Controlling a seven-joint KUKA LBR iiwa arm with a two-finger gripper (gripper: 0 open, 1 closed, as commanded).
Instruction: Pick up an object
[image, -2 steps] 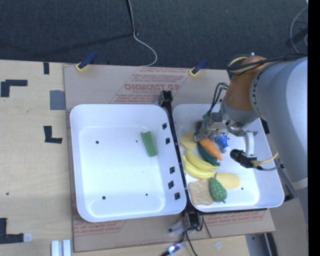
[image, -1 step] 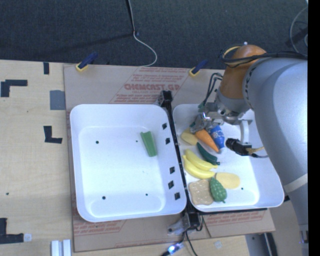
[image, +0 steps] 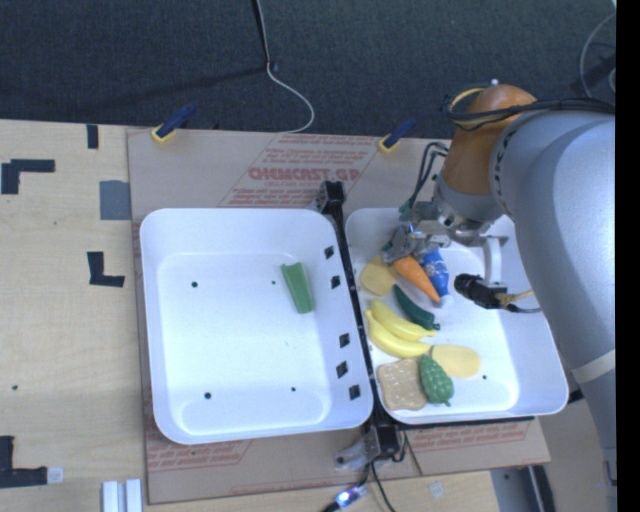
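The right bin (image: 535, 375) holds a pile of toy food: an orange carrot (image: 416, 277), a blue item (image: 435, 268), a dark green pod (image: 413, 307), yellow bananas (image: 397, 331), a pale yellow piece (image: 377, 278), a yellow slice (image: 456, 359), a tan cracker (image: 398, 384) and a green bumpy fruit (image: 435, 381). My gripper (image: 408, 240) hangs low over the far end of that pile, just above the carrot's top. A green block (image: 297, 287) lies alone in the left bin (image: 180, 250).
The grey arm (image: 560, 210) with its orange band (image: 480, 140) covers the right bin's far right side. A black divider (image: 345, 300) runs between the bins. Blue clamps (image: 172, 122) sit on the cardboard's far edge.
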